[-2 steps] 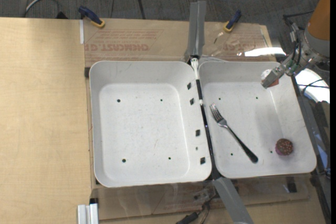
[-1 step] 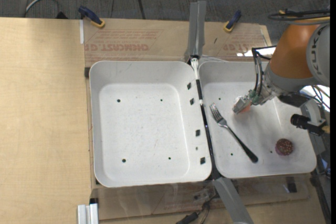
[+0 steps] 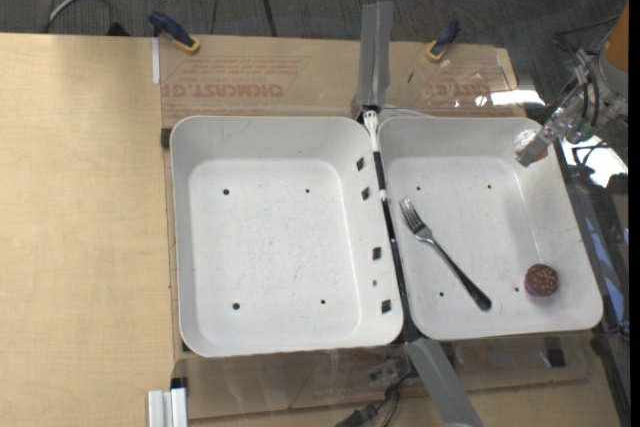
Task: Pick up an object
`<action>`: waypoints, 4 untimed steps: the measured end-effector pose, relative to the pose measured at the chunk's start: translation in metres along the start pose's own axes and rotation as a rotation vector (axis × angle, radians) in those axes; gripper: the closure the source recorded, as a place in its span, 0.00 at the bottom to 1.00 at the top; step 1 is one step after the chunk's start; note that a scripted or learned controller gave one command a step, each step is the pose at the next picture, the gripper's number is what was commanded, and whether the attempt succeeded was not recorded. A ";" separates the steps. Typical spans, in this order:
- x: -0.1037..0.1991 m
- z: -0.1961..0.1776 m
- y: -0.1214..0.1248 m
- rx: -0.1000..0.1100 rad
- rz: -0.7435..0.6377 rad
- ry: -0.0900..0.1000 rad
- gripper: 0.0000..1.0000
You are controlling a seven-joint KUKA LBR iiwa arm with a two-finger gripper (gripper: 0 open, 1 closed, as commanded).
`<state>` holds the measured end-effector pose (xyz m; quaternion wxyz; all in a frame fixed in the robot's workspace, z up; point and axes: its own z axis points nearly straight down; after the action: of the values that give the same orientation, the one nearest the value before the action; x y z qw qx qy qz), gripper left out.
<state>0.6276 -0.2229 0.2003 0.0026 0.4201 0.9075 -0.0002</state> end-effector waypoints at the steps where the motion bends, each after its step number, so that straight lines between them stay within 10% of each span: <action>1: 0.000 0.000 0.000 0.000 0.000 0.000 0.00; 2: 0.045 0.080 0.073 0.002 0.194 0.004 0.00; 3: 0.089 0.108 0.014 0.002 0.093 0.005 0.00; 4: 0.077 0.107 0.084 0.001 0.086 0.003 0.00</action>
<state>0.6424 -0.1103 0.0926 0.0011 0.4587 0.8886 0.0001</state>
